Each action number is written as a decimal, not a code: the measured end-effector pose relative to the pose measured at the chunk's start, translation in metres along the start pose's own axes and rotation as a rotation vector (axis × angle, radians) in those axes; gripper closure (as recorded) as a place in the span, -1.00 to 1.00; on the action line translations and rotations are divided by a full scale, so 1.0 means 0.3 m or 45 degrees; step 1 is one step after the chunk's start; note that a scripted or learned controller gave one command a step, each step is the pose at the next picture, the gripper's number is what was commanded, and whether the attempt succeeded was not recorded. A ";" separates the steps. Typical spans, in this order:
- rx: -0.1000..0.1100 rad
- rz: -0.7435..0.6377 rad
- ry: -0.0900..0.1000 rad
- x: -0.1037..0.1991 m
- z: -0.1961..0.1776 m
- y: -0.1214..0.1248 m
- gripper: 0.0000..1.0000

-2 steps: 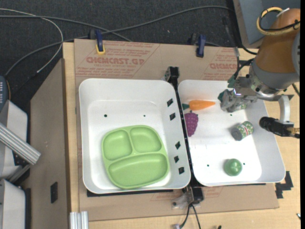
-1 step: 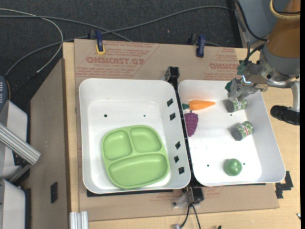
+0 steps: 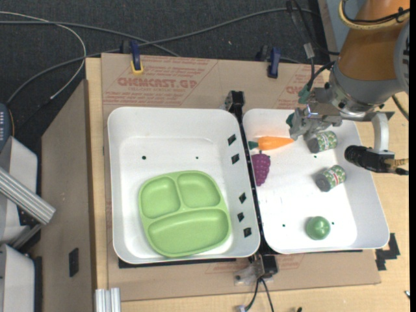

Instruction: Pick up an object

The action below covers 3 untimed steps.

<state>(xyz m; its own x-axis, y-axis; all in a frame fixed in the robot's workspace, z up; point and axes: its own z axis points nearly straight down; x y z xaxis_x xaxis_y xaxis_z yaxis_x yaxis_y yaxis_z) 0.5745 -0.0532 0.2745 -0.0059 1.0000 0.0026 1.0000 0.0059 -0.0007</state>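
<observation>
"CHEMCAST GP" on cardboard sheet [image 3: 162, 77].

A green divided plastic plate [image 3: 185, 212] is set in the left white bin [image 3: 123, 174], well left of the gripper [image 3: 304, 123].

This is a robotics lab bench, not a home or shop. The gripper [image 3: 304, 123] hangs from an industrial arm [image 3: 372, 44] with loose cables [image 3: 305, 28] trailing behind it. Beneath and to its left, two white bins [image 3: 123, 174] sit on a cardboard sheet [image 3: 175, 77] fixed by blue clamps [image 3: 136, 56]. Below the gripper lie plastic play foods [image 3: 318, 227], and far to its left stands aluminium framing [image 3: 26, 197].
</observation>
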 end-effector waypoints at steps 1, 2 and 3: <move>0.003 -0.001 0.000 0.186 0.015 -0.019 1.00; 0.004 0.001 -0.001 0.329 0.041 -0.010 1.00; -0.001 0.001 -0.001 0.485 0.055 0.009 1.00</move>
